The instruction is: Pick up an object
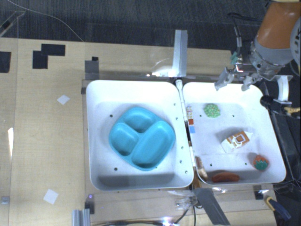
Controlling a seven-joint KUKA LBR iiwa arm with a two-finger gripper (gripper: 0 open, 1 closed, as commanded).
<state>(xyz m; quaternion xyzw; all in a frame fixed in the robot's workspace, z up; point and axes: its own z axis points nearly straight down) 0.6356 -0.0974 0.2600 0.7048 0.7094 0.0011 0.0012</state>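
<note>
The right bin holds a green dotted round piece, a white and orange block, a small orange and green item and a brown sausage-shaped piece at its near edge. My gripper hangs over the bin's far rim, above and behind the green piece. Its two fingers are spread apart, open, with nothing between them.
A blue divided plate lies in the left bin. A metal post stands behind the wall where the two bins meet. Cables run along the right side near the arm.
</note>
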